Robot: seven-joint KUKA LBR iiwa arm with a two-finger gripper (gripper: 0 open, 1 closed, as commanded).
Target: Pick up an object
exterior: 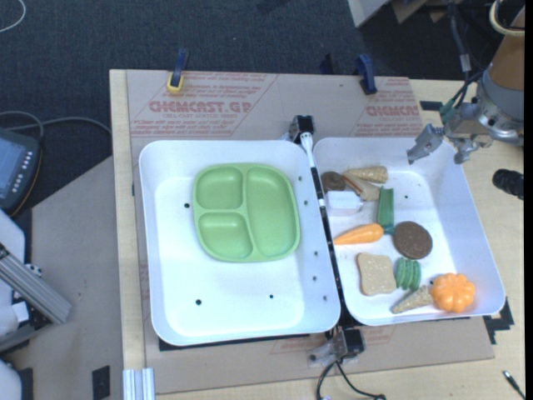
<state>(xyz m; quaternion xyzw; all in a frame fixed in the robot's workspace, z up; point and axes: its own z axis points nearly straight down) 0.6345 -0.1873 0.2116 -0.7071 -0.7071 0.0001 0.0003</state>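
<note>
Toy foods (391,244), bright and varied, lie binned; gripper (439,146) spread open, holding nothing.

The shallow white right-hand bin (466,198) was crowded through its middle and near end: a long orange plastic carrot (358,235) lay just beside a round brown cookie (412,240), with a tan slice of toy bread (376,274) and a small orange pumpkin (452,292) close below. Gaps between these pieces were narrow. An upright green stick-shaped piece (386,207) stood among them. The bin's far right corner and right wall strip lay bare. In the white left-hand bin (166,290), a pale green sectioned plate (246,212) filled the centre, leaving open floor along the near side.
</note>
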